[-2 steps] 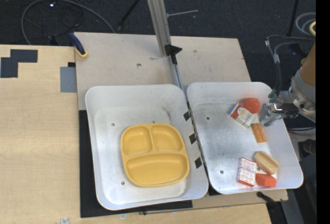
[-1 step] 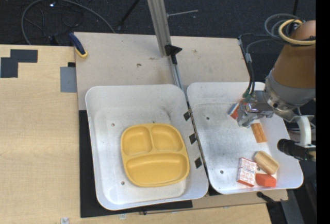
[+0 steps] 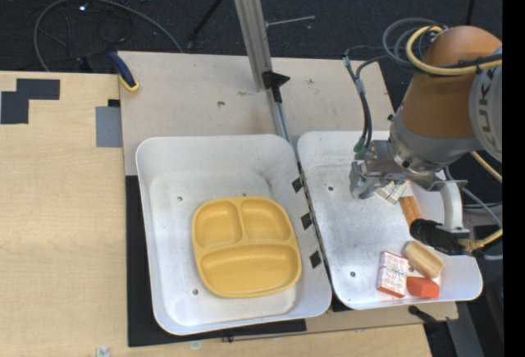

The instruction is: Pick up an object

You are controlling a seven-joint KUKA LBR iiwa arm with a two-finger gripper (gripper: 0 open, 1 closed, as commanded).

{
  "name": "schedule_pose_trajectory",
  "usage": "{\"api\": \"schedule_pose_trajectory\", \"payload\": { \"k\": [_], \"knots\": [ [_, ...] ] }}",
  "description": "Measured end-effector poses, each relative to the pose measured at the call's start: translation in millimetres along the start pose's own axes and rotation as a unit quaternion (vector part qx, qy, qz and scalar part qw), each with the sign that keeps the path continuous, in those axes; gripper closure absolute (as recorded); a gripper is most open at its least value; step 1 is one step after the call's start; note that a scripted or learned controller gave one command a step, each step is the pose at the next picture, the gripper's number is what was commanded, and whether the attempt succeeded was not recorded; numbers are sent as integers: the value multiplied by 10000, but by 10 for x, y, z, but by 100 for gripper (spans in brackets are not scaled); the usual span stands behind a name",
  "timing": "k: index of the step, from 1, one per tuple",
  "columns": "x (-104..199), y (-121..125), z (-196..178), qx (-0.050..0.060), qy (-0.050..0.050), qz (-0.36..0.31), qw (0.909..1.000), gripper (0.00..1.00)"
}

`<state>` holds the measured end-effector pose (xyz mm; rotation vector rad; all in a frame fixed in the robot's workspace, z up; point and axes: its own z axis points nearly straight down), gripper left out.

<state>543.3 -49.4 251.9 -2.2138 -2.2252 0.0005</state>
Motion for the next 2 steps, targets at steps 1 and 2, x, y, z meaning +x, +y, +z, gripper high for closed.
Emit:
{"api": "schedule_pose_trajectory", "payload": {
  "k": [1, 2],
  "knots": [
    [440, 13, 9, 6, -1, 2, 10000, 100],
    [983, 157, 46, 2, -3, 2, 10000, 100]
  ]
}}
